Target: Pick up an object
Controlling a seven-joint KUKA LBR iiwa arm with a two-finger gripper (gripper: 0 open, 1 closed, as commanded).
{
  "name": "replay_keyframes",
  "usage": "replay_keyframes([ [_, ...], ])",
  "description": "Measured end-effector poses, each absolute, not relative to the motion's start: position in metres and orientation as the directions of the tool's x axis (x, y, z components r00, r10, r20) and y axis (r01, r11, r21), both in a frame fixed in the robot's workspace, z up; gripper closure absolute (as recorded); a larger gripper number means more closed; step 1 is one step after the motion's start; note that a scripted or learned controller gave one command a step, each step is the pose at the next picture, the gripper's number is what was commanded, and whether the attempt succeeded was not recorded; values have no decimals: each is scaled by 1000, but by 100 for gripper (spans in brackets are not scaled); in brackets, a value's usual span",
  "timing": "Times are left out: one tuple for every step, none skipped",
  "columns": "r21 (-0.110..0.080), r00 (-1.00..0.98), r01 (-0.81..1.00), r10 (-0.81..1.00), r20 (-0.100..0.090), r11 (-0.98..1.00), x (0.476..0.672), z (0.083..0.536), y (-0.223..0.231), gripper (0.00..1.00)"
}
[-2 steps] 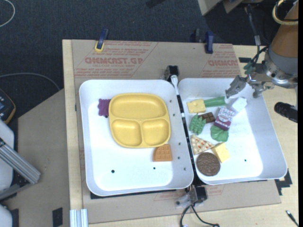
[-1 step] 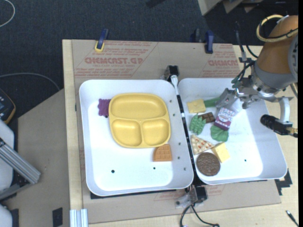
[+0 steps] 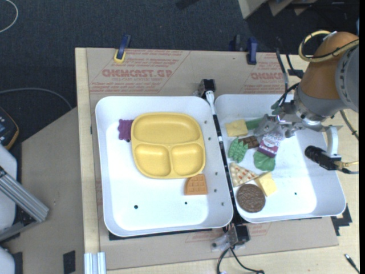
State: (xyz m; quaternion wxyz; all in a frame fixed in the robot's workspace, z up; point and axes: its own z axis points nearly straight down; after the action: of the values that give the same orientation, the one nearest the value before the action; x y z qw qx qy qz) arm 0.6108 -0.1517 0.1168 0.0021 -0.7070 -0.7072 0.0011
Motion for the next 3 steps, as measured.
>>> replay_keyframes([
  [-4,-1,1000,1000,5,1,612,89,-150,0],
  [15,-1,1000,1000,-5,1,616,103,-152,100],
  [6,0,1000,1000,-2,0,620,157,-162,100],
])
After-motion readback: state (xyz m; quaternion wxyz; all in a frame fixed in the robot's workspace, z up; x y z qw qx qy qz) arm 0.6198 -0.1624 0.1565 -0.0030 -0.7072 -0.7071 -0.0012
